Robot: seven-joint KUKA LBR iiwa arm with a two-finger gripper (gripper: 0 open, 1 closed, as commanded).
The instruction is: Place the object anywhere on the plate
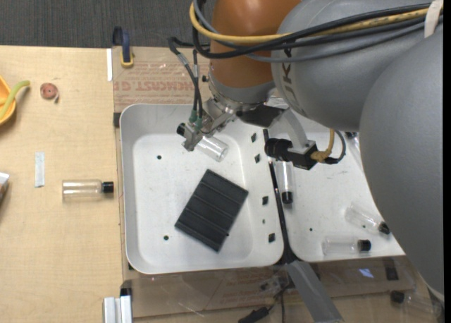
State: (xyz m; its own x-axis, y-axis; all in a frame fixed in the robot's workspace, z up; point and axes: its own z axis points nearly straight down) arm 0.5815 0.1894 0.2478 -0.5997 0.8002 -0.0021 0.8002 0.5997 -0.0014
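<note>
1. Camera view, looking down at a slant: two shallow white bins sit side by side on the bench, the left bin [141,244] and the right bin [331,233], touching along a shared inner edge.
2. Left bin contents: a dark ribbed rectangular plate [211,210] lies flat and turned at an angle, near the bin's middle. A clear vial [209,147] lies above the plate, close to it but apart from it.
3. Gripper [192,133]: positioned over the upper part of the left bin, directly at the clear vial's left end. Whether the tool is released, clenched or grasping the vial cannot be told from this angle.
4. Right bin contents: a clear vial with a black cap [345,247] lies near the lower edge. A second small clear item [366,219] lies above it, near the arm. A slim dark-tipped item [285,186] lies close to the inner edge.
5. Bench surface left of the bins: a clear bottle with a black cap [87,187] lies on its side, well apart from the plate.
</note>
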